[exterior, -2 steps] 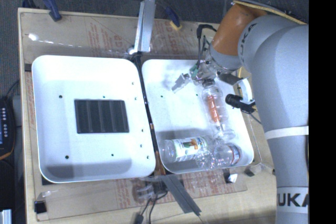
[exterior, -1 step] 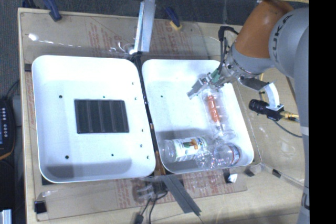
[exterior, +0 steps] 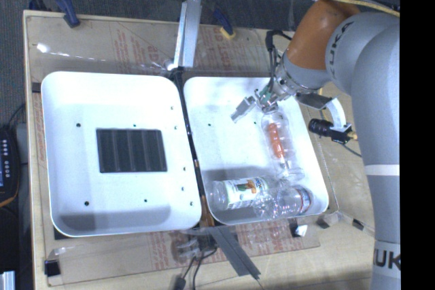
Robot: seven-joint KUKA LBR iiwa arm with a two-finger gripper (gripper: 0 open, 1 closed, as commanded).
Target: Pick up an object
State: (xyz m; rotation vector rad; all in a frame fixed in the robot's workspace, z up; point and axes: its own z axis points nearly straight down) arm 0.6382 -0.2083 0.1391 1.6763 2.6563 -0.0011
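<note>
The table point(exterior: 41, 44) carried both white bins side by side, and the big grey arm point(exterior: 367, 92) with its orange band came in over the table's right edge, wrist bent down toward the right bin point(exterior: 217, 105). The left bin point(exterior: 68, 105) held just a dark ribbed panel point(exterior: 131, 150) lying flat near its middle. All the action sat in the right bin: a clear bottle with an orange label point(exterior: 277, 140) lay along that bin's right wall, its long axis running from the bin's far right corner down toward the near edge, cap end up by the wrist. Across the near edge lay a second clear bottle with a green and white label point(exterior: 239, 192), long axis along that edge, and a crumpled clear bottle point(exterior: 289, 200) was tucked against it in the near right corner. The tool point(exterior: 258, 102) hung at the far right part of the bin, right at the top end of the orange-labelled bottle, seemingly touching or just beside it; how far apart the tool was spread could not be told, and nothing was seen held in it. That orange-labelled bottle looked the nearest pick, lying just toward the near edge from the tool, so a grip across its narrow width seemed the sensible call.
</note>
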